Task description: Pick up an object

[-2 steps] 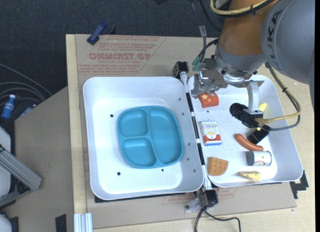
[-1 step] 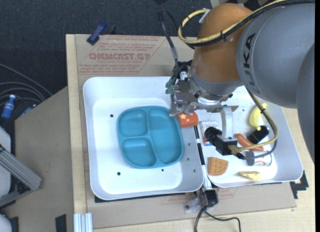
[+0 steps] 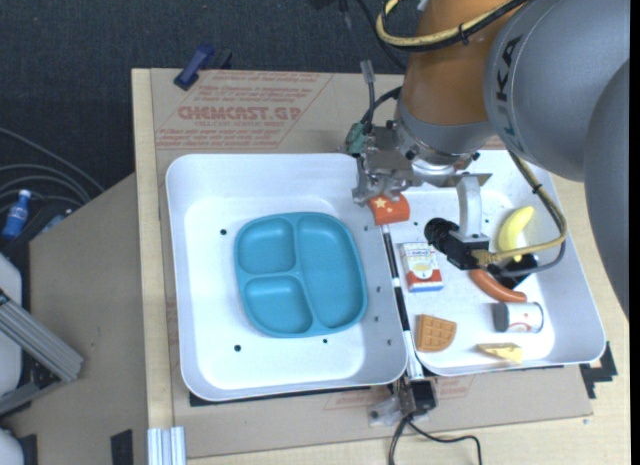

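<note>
My gripper (image 3: pixel 377 189) hangs over the back left corner of the right bin (image 3: pixel 570 338), close to the wall between the two bins. Just under it is a small orange-red block with a pale star (image 3: pixel 390 210), whose top edge meets the gripper's tip. I cannot make out whether the block is being gripped. In front of it in the same bin lie a small white carton (image 3: pixel 420 265) and a waffle (image 3: pixel 435 333). The arm's bulk hides the back of this bin.
The right bin also holds a banana (image 3: pixel 516 228), a red sausage (image 3: pixel 497 287), a white can on its side (image 3: pixel 520 318) and a yellow wedge (image 3: pixel 500 351). A blue divided plate (image 3: pixel 298 273) lies in the left bin (image 3: pixel 200 253).
</note>
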`<state>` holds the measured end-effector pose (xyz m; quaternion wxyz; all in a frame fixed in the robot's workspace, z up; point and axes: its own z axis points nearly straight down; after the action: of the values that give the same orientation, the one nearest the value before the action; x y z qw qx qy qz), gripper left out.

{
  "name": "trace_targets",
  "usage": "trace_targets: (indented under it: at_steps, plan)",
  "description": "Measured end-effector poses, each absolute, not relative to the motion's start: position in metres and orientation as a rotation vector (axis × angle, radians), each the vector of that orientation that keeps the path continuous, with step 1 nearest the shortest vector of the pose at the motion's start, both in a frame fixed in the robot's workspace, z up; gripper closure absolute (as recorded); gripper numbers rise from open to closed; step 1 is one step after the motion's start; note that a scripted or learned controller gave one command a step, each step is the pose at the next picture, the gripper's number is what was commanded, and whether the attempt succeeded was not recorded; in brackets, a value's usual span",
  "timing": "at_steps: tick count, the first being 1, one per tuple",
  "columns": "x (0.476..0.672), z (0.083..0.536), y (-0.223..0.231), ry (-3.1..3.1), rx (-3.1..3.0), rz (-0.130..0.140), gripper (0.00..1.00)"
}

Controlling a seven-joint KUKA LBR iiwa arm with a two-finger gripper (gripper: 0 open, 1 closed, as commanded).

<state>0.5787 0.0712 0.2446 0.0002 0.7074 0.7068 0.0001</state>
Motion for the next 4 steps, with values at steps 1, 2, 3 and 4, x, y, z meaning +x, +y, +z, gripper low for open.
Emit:
trace_targets:
  at_steps: [1, 2, 3, 4]
  plan:
    - [0.665, 0.244, 0.058, 2.222, 2.22, 0.0, 1.0]
    - [0.596, 0.27, 0.026, 2.222, 2.223, -0.003, 1.0]
    - [0.537, 0.25, 0.12, 2.225, 2.222, -0.003, 1.0]
    - [0.514, 0.259, 0.186, 2.224, 2.221, 0.0, 1.0]
